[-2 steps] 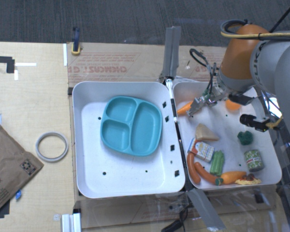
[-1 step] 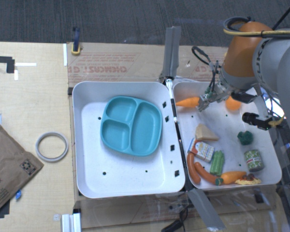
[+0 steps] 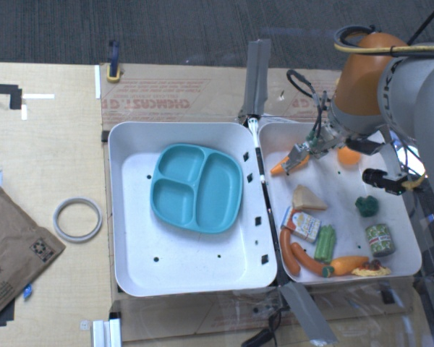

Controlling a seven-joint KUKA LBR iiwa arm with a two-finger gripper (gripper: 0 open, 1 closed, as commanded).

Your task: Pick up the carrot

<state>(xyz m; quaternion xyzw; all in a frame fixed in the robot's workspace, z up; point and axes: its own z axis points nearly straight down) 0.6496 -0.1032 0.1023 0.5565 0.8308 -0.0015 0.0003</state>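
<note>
- The carrot (image 3: 280, 168) is being gripped between the closed fingers of the tool (image 3: 298, 155), at the right bin's (image 3: 411, 226) upper left.
- A blue plate (image 3: 197, 187) is being carried by the left bin (image 3: 130, 208).

Single fixed view, high above bench, looking down at a slant. Far edge of bench and dark floor along top of frame; near edge at bottom. Left bin (image 3: 123, 215) centred, right bin (image 3: 412, 262) close to right edge, partly cut off. Arm (image 3: 390, 78) entering from upper right. Moderate distance: both bins and surrounding cardboard in frame.
</note>
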